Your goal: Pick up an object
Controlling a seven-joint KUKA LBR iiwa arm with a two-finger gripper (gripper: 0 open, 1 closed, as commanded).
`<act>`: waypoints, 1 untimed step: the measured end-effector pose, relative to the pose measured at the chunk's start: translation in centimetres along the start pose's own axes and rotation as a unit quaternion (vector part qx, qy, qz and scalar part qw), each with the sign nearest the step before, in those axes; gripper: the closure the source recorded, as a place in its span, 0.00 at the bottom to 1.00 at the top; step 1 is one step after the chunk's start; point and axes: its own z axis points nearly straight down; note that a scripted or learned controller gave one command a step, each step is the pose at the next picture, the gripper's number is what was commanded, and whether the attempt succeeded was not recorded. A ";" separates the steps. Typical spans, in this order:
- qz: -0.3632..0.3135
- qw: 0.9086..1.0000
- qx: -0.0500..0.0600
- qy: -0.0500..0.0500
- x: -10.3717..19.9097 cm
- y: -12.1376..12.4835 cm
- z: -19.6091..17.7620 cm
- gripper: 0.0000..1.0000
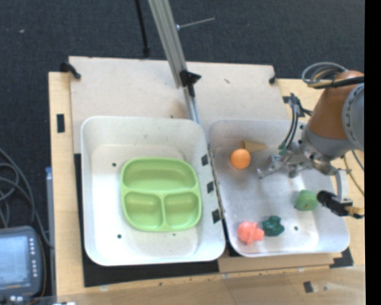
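We hover our gripper (274,168), grip state unreadable, just right of the orange ball (240,159), presumably lining up a pick.

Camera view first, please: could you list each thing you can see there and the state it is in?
Green divided tray: lying flat in the left bin, compartments bare.
Orange ball: resting in the right bin, near its back left.
Light green object: resting in the right bin, near the right side.
Pink toy: at the front of the right bin, touching the dark green toy.
Gripper: low over the right bin, holding nothing visible.
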 end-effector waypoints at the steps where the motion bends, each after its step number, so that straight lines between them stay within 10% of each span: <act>1: 0.001 1.000 -0.002 -0.001 -0.1 0.1 -1.3 1.00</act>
